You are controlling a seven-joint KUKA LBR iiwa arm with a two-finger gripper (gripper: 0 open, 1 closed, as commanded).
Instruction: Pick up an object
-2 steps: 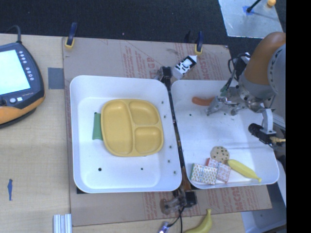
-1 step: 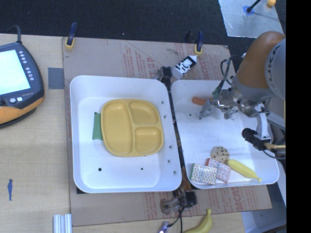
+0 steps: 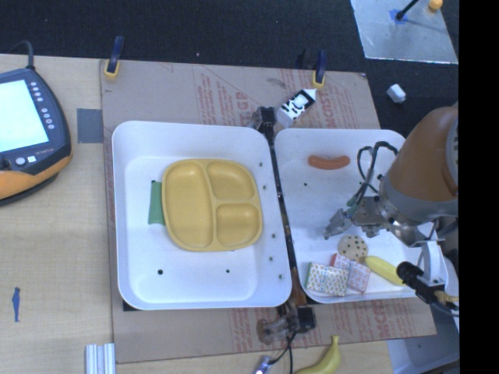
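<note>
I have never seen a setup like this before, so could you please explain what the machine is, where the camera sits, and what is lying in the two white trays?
One camera looks down at a slant on a bench. The grey and orange robot arm reaches in from the right; its gripper hangs low over the right bin. That bin holds a sausage, a round cracker, patterned packets and a banana. The left bin holds a yellow divided plate lying over a green item. I see nothing held.

Bench (image 3: 54, 287): cardboard sheet (image 3: 234, 92) (clamped), two bins (image 3: 125, 209), pendant (image 3: 27, 131).
</note>
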